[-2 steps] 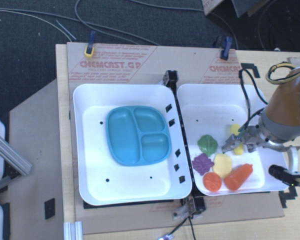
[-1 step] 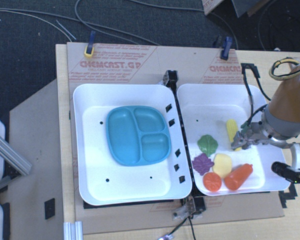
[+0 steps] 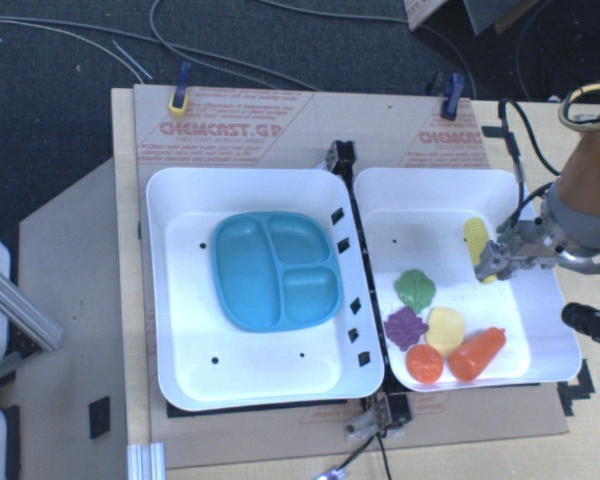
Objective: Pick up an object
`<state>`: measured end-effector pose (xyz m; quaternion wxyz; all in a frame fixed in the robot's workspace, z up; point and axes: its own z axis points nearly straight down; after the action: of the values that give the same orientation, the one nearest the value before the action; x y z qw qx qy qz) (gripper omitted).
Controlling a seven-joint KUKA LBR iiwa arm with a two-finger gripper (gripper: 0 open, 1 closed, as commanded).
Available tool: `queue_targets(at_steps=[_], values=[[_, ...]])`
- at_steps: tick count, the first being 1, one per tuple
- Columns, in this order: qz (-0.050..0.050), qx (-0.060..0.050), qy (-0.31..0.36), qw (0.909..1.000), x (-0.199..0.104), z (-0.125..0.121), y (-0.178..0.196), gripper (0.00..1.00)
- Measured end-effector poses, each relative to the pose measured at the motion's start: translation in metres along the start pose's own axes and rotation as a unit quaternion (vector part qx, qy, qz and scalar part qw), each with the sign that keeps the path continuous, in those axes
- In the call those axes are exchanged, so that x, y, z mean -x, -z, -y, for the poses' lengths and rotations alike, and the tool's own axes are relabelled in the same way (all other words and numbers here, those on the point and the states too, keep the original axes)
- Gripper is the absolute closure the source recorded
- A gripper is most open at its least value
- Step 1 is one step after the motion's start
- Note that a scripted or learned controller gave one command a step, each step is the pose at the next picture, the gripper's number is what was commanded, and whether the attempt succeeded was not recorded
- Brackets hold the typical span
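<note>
- Nearest the camera, at the near edge of the right bin (image 3: 540, 368), lie an orange carrot-like piece (image 3: 477, 353) and a red tomato-like ball (image 3: 425, 364), touching each other.
- Just beyond them in that bin sit a pale yellow lump (image 3: 445, 327) and a purple bunch (image 3: 405, 326), then a green leafy piece (image 3: 415, 289). All rest on the bin floor, none lifted.
- Farther in, toward the bin's right wall, a yellow corn-like piece (image 3: 476, 238) lies lengthwise, and the gripper (image 3: 498, 259) is down right beside it, seemingly touching its near end.
- Judged from this, the pick is at the grasp stage: the arm is at the yellow corn-like piece, but nothing is raised, so closing and lifting are left.
- The gripper is small and blurred, and I cannot tell whether it has the piece.
- The near end of that piece is hidden behind the gripper.
- Left of the right bin, the left bin (image 3: 170, 268) bears a blue divided tray (image 3: 277, 270).
</note>
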<state>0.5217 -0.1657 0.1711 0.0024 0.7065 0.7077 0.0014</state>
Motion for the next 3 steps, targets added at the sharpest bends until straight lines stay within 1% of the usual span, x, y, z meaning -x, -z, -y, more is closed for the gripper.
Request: queue_targets(at_steps=[1,2,3], values=[[0.0,0.0,0.0,1.0,0.0,-0.001,0.048,1.0],[-0.001,-0.001,0.002,1.0,-0.055,-0.014,0.057,1.0],[-0.001,-0.001,0.002,1.0,-0.1,-0.043,0.061,1.0]])
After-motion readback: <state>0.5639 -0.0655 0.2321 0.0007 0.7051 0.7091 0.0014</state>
